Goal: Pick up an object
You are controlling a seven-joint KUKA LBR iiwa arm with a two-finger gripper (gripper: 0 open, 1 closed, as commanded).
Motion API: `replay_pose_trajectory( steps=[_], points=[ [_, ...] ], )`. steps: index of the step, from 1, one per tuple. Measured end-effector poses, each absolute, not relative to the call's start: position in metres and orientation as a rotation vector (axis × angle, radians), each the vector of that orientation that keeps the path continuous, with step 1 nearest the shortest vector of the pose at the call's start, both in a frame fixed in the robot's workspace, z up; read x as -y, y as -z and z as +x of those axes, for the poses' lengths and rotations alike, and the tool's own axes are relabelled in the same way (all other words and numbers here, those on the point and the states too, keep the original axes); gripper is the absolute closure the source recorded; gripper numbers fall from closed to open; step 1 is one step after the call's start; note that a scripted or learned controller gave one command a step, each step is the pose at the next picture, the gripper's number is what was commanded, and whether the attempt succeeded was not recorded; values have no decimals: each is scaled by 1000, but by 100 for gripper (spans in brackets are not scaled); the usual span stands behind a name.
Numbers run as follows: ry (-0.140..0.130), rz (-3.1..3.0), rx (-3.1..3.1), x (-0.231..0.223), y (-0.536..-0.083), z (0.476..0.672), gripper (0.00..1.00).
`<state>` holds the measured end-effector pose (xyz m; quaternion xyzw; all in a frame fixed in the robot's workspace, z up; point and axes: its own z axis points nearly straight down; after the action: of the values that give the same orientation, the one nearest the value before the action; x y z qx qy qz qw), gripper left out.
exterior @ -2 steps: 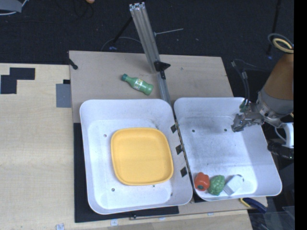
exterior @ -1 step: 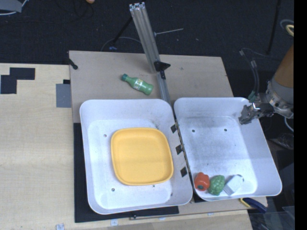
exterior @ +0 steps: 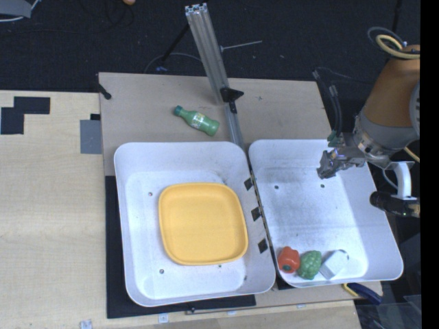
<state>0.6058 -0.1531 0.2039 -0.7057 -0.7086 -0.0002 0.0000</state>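
The arm is reaching in from the right, and its gripper (exterior: 328,169) is hanging over the upper right part of the right bin (exterior: 312,208), near that bin's far rim. Whether the jaws are wide or narrow cannot be told from this slanted view (the tip is small and dark), and nothing is showing between them. Three small things are lying clustered in the near corner of the right bin, well apart from the gripper: a red pepper (exterior: 289,259), a green lumpy object (exterior: 309,264) touching it, and a grey-white block (exterior: 332,264) just beside that. A yellow plate (exterior: 202,223) is sitting flat in the left bin (exterior: 134,184). A green bottle (exterior: 197,120) is lying on its side on the bench (exterior: 281,108), beyond the bins.
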Motion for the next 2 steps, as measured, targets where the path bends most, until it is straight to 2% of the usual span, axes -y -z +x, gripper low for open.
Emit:
replay_pose_trajectory(
  steps=[2],
  points=[
    [0,-2217,2226,42,-226,605,100]
  ],
)
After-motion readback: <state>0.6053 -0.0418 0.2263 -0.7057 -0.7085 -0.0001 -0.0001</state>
